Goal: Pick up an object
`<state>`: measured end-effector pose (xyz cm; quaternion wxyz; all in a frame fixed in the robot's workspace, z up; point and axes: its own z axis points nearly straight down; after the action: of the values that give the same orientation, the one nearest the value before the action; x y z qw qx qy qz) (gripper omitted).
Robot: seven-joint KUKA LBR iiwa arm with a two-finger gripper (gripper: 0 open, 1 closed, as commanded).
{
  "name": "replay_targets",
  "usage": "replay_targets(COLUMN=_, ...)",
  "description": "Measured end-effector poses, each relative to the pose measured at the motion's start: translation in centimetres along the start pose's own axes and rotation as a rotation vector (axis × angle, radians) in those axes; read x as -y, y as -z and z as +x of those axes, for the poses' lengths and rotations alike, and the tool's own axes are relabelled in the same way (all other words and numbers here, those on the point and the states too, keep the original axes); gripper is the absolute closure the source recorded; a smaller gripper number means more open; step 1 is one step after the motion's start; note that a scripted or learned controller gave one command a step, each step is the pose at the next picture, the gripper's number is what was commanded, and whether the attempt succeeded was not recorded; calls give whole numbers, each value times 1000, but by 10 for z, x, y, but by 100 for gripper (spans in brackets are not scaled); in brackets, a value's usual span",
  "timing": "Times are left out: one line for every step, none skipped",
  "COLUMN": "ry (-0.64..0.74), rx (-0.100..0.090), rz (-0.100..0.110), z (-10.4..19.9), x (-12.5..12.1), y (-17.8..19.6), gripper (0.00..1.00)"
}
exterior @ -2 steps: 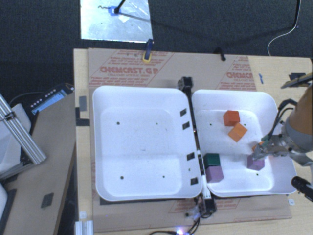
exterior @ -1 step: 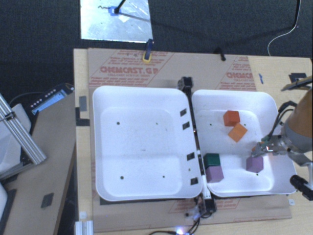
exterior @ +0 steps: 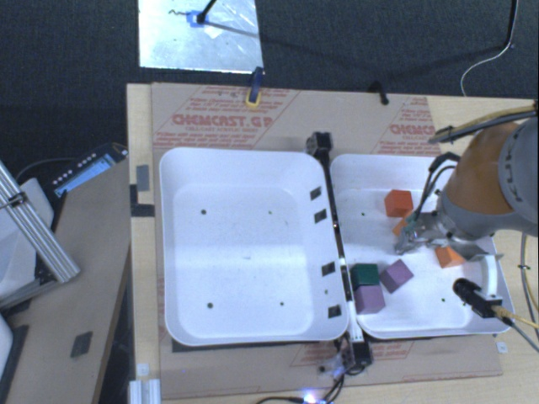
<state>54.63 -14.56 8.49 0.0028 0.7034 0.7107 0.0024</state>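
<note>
Clearly the risk lies in crowding: the gripper [exterior: 410, 237] hangs low in the right bin [exterior: 354, 175], just below the orange cube [exterior: 398, 202], and could nudge blocks aside. I cannot tell its opening. Another orange block [exterior: 449, 257] lies right; 2 purple blocks [exterior: 397, 274] and a green one [exterior: 365, 273] sit lower left.

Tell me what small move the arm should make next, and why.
Probably lower the gripper straight down. It hangs in the right bin beside the orange block, with nothing visibly held, so a block there looks nearest.
</note>
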Motion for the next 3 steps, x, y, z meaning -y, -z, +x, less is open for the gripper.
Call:
replay_targets(ry=-4, rx=0, rz=8, z=18, x=-81, y=-3, gripper=100)
replay_targets(ry=-10, rx=-4, rz=14, z=44, x=6, y=-1, gripper=100)
replay_targets(ry=-2, rx=-1, rz=0, z=64, x=-61, y=0, gripper=100)
